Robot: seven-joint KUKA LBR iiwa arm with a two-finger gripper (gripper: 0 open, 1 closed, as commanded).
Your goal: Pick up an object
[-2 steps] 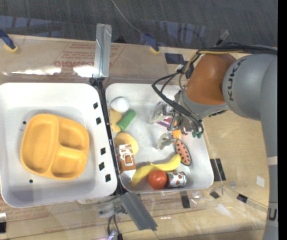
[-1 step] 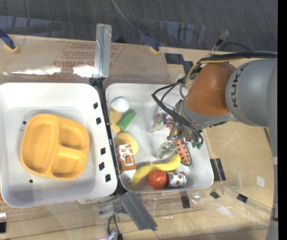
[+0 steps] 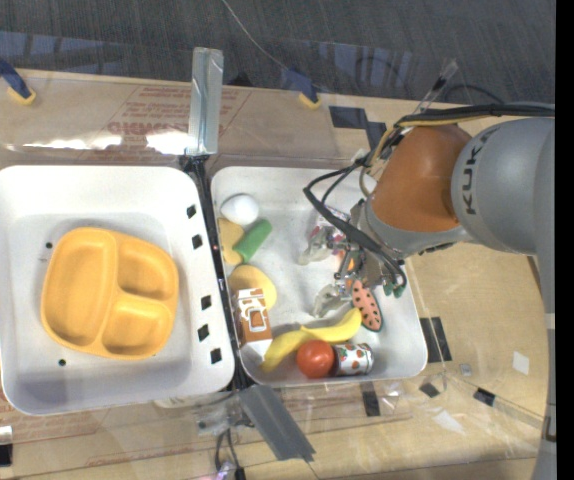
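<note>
Gripper (image 3: 339, 286) low in right bin (image 3: 407, 343) – grip state unclear, just above banana (image 3: 312, 334), tomato (image 3: 315, 359) nearby

A dark grey ribbed floor (image 3: 117, 8) fills the top of the view, with a thin pale cable (image 3: 229, 8) running across it. Below lies the light wooden bench (image 3: 487, 368), its back part covered by brown cardboard (image 3: 97, 108) under a glossy clear film that catches bright glare. Blue tape (image 3: 7, 73) holds the cardboard's corners, black tape marks dot the bench at the right, and grey tape strips (image 3: 205, 103) sit along the middle
</note>
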